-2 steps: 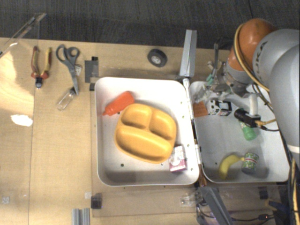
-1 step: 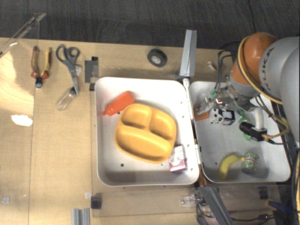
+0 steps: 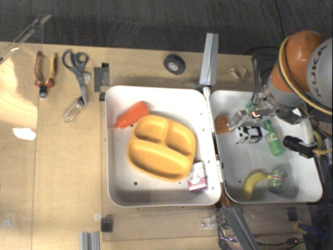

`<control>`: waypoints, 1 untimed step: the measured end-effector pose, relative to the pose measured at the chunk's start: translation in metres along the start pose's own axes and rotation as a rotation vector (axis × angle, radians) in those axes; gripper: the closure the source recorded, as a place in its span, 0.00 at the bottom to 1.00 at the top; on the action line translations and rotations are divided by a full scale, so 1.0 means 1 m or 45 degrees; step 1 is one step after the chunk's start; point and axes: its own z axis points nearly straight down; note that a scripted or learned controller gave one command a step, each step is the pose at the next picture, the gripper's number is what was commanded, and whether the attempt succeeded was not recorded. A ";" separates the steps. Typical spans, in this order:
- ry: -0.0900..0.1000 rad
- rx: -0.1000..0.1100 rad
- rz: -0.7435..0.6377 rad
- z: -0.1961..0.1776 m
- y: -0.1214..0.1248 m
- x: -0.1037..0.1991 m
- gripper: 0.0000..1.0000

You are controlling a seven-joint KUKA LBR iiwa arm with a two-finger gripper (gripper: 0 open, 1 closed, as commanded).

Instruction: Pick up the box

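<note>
The box (image 3: 197, 176) is a small pink and white carton in the left bin (image 3: 119, 155). It lies at the bin's front right corner, wedged between the yellow divided tray (image 3: 162, 147) and the bin's right wall. My gripper (image 3: 248, 125) hangs over the back left part of the right bin (image 3: 307, 191), well away from the box, across the wall between the bins. Beside it lie a brown object (image 3: 222, 124) and a small black and white item (image 3: 250, 134).
An orange bottle (image 3: 131, 114) lies in the left bin behind the yellow tray. The right bin holds a green bottle (image 3: 273, 142), a banana (image 3: 253, 183) and a small can (image 3: 278, 179). Scissors (image 3: 79, 72), pliers (image 3: 45, 72) and a tape roll (image 3: 175, 63) rest on the bench.
</note>
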 end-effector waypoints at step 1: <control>0.000 0.000 0.016 0.058 -0.006 0.014 0.00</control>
